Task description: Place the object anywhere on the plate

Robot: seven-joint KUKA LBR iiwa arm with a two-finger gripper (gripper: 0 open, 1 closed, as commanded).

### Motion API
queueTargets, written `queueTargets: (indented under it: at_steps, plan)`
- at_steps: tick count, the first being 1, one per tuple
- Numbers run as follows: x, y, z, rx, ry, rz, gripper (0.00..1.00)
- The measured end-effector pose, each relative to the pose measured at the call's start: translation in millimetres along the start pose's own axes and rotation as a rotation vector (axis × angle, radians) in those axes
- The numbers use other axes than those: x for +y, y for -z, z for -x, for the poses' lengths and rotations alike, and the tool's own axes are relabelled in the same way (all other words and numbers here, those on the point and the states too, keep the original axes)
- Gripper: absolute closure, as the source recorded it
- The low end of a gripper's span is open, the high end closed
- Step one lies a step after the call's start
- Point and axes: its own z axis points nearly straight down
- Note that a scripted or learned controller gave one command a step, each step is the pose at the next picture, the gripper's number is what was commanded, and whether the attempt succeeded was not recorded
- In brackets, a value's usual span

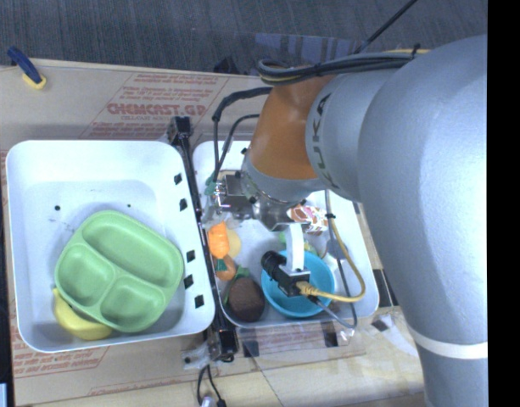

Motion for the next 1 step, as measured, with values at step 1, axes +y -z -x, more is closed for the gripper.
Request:
queueTargets:
  at_steps: [1]
  plan:
    - [0.0, 0.0, 0.0, 0.000, 0.000, 0.000, 0.00]
